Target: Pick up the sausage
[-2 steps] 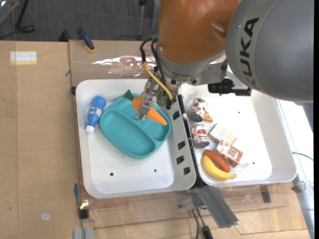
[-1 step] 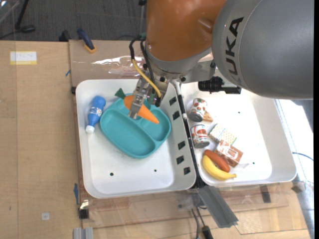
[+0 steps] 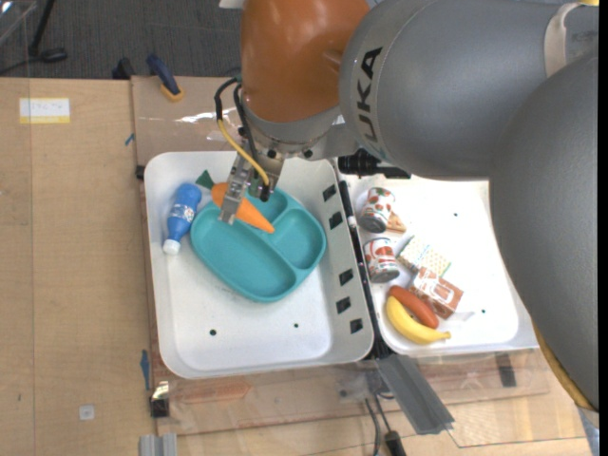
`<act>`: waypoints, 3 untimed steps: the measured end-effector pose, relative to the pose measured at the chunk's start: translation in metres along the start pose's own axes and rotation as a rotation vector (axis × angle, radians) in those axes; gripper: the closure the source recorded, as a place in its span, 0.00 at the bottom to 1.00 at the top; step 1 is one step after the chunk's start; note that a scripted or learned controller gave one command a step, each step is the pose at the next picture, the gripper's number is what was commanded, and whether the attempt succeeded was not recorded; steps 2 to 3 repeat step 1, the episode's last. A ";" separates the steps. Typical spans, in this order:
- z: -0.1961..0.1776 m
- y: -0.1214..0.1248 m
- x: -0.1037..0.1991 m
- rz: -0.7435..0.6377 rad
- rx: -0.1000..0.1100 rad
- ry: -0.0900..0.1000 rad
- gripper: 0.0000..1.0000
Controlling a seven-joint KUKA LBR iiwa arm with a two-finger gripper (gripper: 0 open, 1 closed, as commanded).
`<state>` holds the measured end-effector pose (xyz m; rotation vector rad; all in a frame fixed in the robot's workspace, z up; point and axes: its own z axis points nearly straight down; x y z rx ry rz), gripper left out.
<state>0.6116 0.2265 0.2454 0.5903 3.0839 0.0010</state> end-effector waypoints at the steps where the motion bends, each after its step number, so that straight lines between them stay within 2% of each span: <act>1: 0.028 -0.003 0.003 0.005 -0.001 0.000 1.00; 3: 0.028 -0.003 0.003 0.005 -0.001 0.000 1.00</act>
